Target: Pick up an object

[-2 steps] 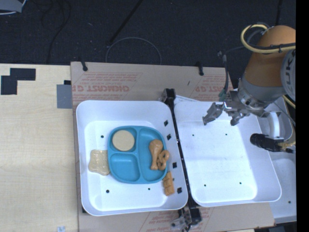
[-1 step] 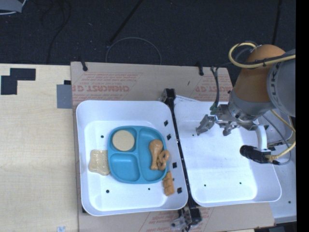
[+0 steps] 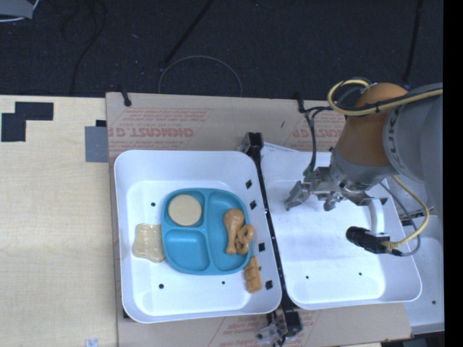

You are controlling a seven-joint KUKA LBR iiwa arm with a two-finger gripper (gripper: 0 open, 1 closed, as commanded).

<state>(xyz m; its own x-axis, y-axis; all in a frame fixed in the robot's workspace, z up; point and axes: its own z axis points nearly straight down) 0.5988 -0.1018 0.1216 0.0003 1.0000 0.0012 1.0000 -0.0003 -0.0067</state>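
Observation:
My gripper [image 3: 312, 198] hangs over the upper left part of the right bin [image 3: 340, 288], its two metal fingers [image 3: 293, 196] spread open with nothing between them. The objects lie in the left bin [image 3: 137, 179]. A blue divided plate [image 3: 194, 253] holds a round tan biscuit [image 3: 184, 210] and a twisted brown pretzel-like piece [image 3: 237, 231]. A pale beige piece [image 3: 148, 242] rests against the plate's left edge. A small brown piece [image 3: 252, 275] lies by the plate's lower right corner. The gripper is to the right of all of them, across the wall between the bins.
The divider [image 3: 264, 223] between the bins carries black clips. A black fitting [image 3: 367, 239] with a yellow cable hangs from the arm over the right bin. Cardboard [image 3: 188, 125] lies under both bins, on a light wooden bench [image 3: 51, 230].

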